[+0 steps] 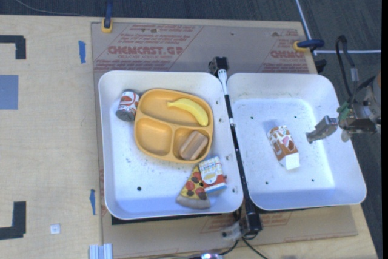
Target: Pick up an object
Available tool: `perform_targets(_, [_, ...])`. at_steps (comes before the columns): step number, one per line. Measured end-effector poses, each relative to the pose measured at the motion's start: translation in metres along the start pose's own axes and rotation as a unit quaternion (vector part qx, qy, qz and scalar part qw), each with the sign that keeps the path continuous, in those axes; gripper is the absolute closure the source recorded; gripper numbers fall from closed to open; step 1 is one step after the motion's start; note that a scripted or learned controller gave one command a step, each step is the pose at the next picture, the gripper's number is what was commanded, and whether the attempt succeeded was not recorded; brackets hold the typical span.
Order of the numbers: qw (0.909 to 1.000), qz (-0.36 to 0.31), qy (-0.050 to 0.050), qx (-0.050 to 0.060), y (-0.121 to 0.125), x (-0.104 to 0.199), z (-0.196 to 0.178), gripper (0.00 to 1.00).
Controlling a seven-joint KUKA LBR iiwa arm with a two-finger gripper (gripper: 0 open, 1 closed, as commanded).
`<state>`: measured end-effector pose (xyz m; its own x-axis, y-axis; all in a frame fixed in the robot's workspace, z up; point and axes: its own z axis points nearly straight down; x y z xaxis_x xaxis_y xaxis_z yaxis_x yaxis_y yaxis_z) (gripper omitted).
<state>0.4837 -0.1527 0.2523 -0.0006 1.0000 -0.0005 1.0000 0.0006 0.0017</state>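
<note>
Gripper (320, 130) above the right bin (345, 188), holding nothing. It sits just right of the carton (284, 145), not touching; finger spacing cannot be told.

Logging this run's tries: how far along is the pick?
Done: nothing is lifted yet; the small carton lies flat in the right bin. In hand: the gripper hangs over that bin, to the carton's right, apart from it. Left: reach an object, grasp and raise it.
</note>
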Motion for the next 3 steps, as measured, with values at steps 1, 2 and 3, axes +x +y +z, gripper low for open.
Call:
perform_targets(1, [1.0000,0.001,0.001,0.002,0.006,-0.008,0.123,0.00])
perform_targets(2, [1.0000,0.001,-0.001,-0.003,-0.003,0.026,0.163,0.00])
perform_targets(3, [1.0000,0.002,-0.004,-0.006,-0.001,0.051,0.163,0.00])
